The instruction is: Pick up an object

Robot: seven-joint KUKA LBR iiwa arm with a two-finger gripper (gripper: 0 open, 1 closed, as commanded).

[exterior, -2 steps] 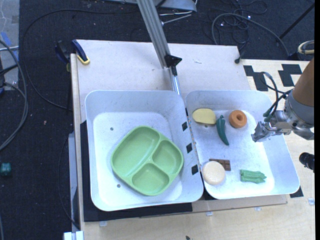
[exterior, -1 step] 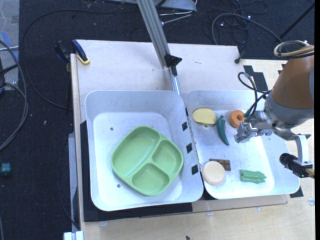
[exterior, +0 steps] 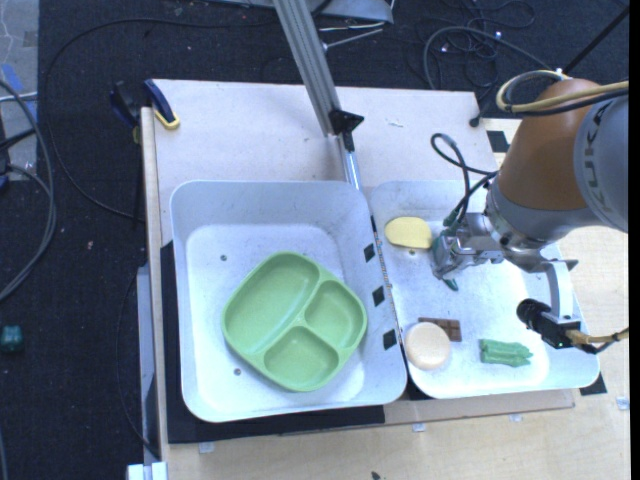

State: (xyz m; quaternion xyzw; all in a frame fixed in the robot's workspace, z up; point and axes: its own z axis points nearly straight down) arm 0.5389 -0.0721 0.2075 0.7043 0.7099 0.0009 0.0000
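A yellow object [exterior: 407, 232] lies in the right bin [exterior: 560, 373], just beside the gripper [exterior: 447, 268], which holds nothing visible; whether its fingers are apart I cannot tell. Nearer lie a cream disc [exterior: 428, 347], brown block [exterior: 444, 327] and green piece [exterior: 504, 352]. Nothing looks lifted yet; the grasp remains.

Two bins side by side on table [exterior: 250, 128]. Left bin [exterior: 200, 218]: divided plate [exterior: 294, 320] inside. Right bin [exterior: 570, 368]: oval piece [exterior: 408, 232] at rear left; round piece [exterior: 428, 347] at front left, touching block [exterior: 446, 328] behind it; leafy piece [exterior: 505, 352] to their right.
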